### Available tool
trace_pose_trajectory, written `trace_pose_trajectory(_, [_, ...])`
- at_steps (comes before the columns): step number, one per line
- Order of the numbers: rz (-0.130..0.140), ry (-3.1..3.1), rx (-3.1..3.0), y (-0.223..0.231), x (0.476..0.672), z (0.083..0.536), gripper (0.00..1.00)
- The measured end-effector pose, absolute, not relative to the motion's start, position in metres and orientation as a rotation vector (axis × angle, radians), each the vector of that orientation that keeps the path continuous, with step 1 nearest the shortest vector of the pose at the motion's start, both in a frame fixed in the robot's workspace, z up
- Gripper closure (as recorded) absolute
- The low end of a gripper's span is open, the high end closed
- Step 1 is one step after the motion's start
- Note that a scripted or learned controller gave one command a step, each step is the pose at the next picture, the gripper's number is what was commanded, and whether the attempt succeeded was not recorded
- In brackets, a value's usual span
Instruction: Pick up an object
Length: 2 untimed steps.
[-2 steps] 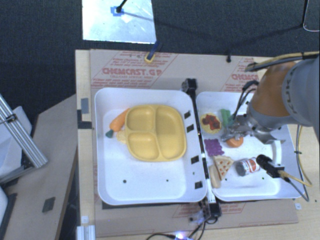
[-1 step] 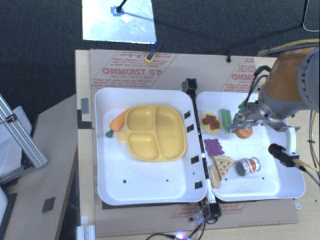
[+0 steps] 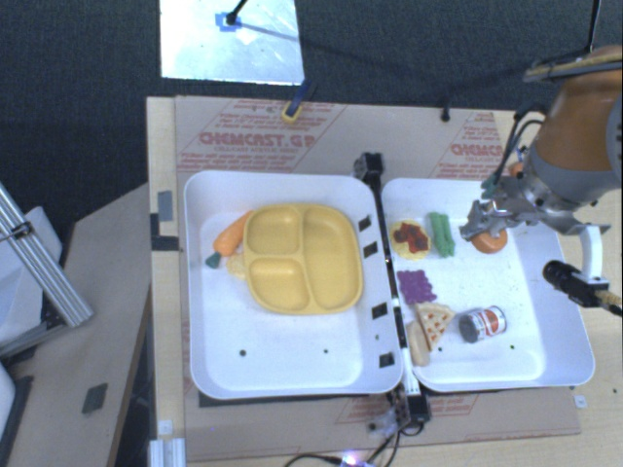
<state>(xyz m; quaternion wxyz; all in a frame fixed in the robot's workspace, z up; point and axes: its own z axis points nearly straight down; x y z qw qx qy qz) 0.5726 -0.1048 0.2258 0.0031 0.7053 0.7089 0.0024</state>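
A wooden bench (image 3: 117, 261) bears a brown protective sheet printed with red lettering (image 3: 253, 136); two shallow white bins lie on it side by side, the left bin (image 3: 209, 358) touching the right bin (image 3: 545, 358)

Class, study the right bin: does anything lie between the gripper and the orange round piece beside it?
Nothing visible does. The gripper sits directly at the orange round piece in the right bin. The green piece lies apart, toward the divider.

Right bin (image 3: 560, 358): bare floor along its near and right sides. Can (image 3: 483, 324), grapes (image 3: 417, 285), pizza (image 3: 433, 321) and green pod (image 3: 442, 233) crowd its left half.
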Motion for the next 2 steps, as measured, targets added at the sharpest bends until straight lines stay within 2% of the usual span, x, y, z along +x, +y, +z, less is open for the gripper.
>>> trace_pose_trajectory(1, [0.003, 2.225, 2.215, -0.105, 0.573, 0.225, 1.0])
trace_pose_trajectory(2, [0.006, 2.23, 2.21, -0.048, 0.6, 0.231, 1.0])
